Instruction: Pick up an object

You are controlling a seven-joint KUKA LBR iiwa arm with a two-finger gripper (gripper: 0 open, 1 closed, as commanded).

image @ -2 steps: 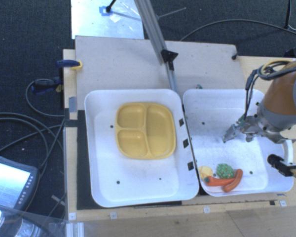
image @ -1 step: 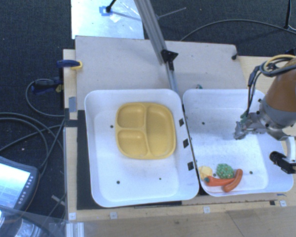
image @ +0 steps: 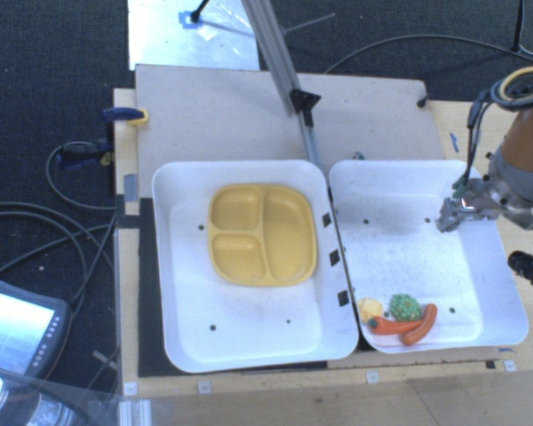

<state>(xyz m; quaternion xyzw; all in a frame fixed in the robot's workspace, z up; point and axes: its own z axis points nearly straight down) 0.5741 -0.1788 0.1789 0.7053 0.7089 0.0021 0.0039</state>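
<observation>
- Grey metal gripper (image: 450,217) up at the right bin's (image: 480,264) far right side, hanging over the white floor near the rim.
- Too small and blurred here to tell whether it is parted or closed, and nothing shows in its grasp.
- Above it, the orange band (image: 524,145) of the arm (image: 515,176) glows, with yellow and black cable (image: 515,82) looped over the top.
- Down in the right bin's near left corner, a little heap of toy food sits well apart from the gripper.
- In that heap: a knobbly green broccoli piece (image: 405,307), rounded and bumpy.
- Just beside it, a smooth reddish-brown sausage (image: 421,325), curved, touching or nearly touching the broccoli.
- An orange carrot (image: 386,325) lies flat along the bin's wall, and a small pale yellow lump (image: 369,309) sits at its left end.
- Left bin (image: 249,335): shallow, white, glossy plastic with rounded corners and small dark dots on its floor.
- In its middle, a yellow divided plate (image: 263,235), matte, rounded-square, three compartments.
- The two bins meet edge to edge, with dark tabs along the seam.
- Pale wooden worktop (image: 213,114) under everything, a slanting grey metal pole (image: 271,38) crossing its far side.
- Blue-and-yellow clamp (image: 126,114) grips the worktop's left edge.
</observation>
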